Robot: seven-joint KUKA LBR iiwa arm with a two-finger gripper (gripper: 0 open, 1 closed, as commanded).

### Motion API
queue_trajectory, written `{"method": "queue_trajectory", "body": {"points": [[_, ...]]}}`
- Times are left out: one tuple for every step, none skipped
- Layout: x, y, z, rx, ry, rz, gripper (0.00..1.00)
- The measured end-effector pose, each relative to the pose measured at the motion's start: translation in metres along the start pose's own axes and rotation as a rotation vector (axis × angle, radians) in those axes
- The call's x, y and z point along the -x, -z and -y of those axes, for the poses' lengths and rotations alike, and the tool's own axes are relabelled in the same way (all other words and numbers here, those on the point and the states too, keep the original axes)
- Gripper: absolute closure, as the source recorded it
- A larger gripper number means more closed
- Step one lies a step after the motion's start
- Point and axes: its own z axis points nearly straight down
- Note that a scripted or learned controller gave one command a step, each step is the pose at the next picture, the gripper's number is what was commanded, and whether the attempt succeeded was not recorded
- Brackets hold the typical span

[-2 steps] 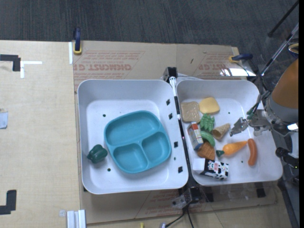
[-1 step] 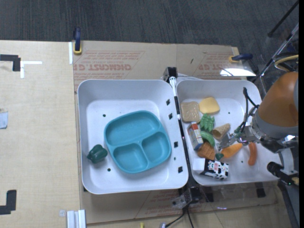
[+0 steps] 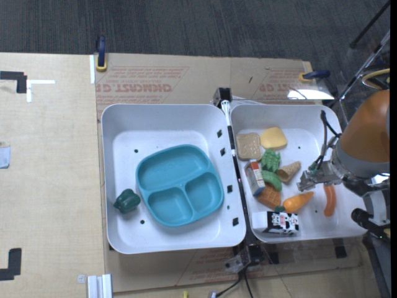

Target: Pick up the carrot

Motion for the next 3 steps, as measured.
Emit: {"method": "queue_trajectory", "body": {"points": [[0.0, 0.0, 0.0, 0.0, 0.001, 0.0, 0.0], [-0.045, -0.014, 0.022, -0.017, 0.151, -0.018, 0.0], [-0.044, -0.005, 0.02, -0.013, 0.144, -0.016, 1.0]]}}
